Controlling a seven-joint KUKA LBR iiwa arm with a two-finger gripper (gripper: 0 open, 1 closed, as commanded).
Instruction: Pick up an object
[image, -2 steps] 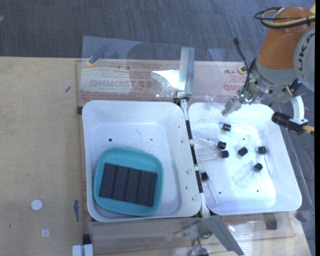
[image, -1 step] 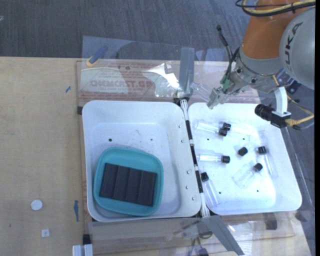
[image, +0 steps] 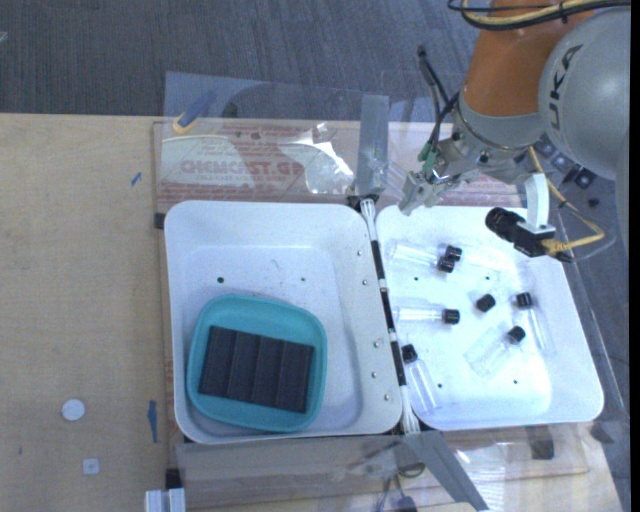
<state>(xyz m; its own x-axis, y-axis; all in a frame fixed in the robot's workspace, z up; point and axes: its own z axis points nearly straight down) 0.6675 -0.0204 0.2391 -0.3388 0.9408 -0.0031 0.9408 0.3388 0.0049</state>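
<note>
The gripper (image: 418, 192) hangs over the back left corner of the right bin (image: 575, 400); whether it is open or closed I cannot tell. Small clear vials with black caps (image: 447, 259) lie scattered in that bin, nearer its middle and front, apart from the gripper. The left bin (image: 200, 230) carries a teal tray (image: 205, 330) at its front. Behind it, a plastic sheet (image: 240, 165) reads partly "CHEMCAST".

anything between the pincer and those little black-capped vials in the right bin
Nothing visible stands in the way. The pincer hangs over the far left corner of the right bin, above its rim. The nearest clear vial lies on the open white floor just in front of it, with the other vials scattered beyond.
</note>
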